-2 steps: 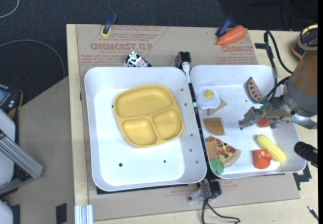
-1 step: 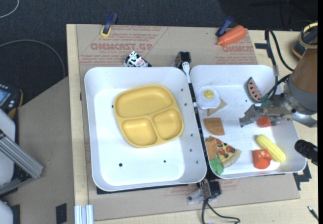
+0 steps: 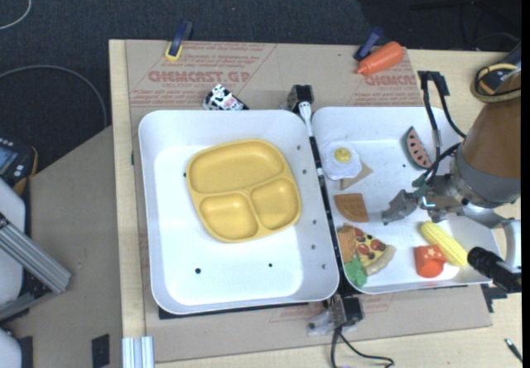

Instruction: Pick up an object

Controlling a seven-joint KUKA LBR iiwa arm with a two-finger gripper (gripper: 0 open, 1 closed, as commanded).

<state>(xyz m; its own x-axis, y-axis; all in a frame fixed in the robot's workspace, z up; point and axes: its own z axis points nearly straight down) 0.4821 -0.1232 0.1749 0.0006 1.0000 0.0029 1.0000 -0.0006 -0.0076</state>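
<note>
You had the bench point(image 3: 124, 217) as the largest item, a cardboard-topped surface carrying two shallow white bins side by side. The left bin point(image 3: 166, 259) held one yellow divided tray point(image 3: 243, 189), set slightly toward 12 o'clock of the bin's centre, with its large compartment at 12 o'clock and its two smaller compartments at 6 o'clock.

The right bin point(image 3: 377, 130) held the toy food items. The arm point(image 3: 495, 151) reached in at 3 o'clock of this bin, with its orange band uppermost in the view. The gripper point(image 3: 402, 205) sat low near the bin's centre, pointing toward 9 o'clock. You could see grey fingers point(image 3: 397, 209), but you could not tell how far apart they stood, nor whether anything lay between them.

Around the gripper you had these candidates. The pizza slice point(image 3: 368, 252) lay at 7 o'clock, against the bin's near-left corner. The corn cob point(image 3: 444, 243) lay at 4 o'clock, touching the red piece point(image 3: 429, 262) just beyond it. The fried egg point(image 3: 341, 157) lay at 11 o'clock. The brown toast-like piece point(image 3: 354, 207) lay at 9 o'clock, just beside the fingertips. The watermelon slice point(image 3: 416, 148) lay at 12 o'clock.

Outside the bins, an orange carrot point(image 3: 380, 59) rested on the bench at 12 o'clock of the right bin, and a small black-and-white toy point(image 3: 222, 99) lay at 12 o'clock of the left bin.
</note>
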